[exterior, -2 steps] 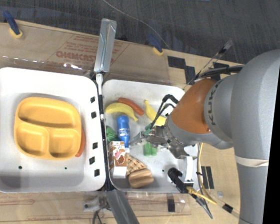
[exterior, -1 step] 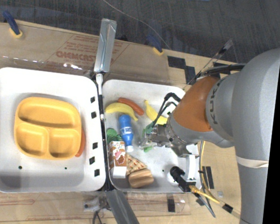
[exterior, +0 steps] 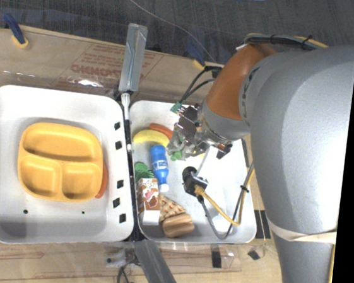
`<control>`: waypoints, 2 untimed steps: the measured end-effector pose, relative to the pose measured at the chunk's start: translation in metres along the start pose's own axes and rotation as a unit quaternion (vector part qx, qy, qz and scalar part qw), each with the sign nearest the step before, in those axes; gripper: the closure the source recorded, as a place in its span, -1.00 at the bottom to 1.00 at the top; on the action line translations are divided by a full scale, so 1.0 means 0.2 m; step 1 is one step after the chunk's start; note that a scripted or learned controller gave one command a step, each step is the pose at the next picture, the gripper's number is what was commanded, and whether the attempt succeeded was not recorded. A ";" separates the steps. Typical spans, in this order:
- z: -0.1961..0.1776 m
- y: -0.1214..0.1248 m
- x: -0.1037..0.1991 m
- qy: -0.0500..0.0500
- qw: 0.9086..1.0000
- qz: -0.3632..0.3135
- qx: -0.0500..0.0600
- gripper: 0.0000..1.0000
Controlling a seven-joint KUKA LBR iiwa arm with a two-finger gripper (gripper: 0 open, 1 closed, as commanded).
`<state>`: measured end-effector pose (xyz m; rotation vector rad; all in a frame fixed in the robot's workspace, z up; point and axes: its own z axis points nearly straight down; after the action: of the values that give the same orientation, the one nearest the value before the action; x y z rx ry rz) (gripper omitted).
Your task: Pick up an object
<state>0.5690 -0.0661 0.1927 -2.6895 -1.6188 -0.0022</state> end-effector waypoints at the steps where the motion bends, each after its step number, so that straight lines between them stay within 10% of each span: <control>1: -0.13 0.06 0.06 -0.002 0.992 -0.123 0.001 1.00; 2: -0.55 0.14 0.17 -0.001 0.956 -0.294 -0.001 1.00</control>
<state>0.6088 -0.0496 0.3036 -2.0963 -2.3413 -0.0019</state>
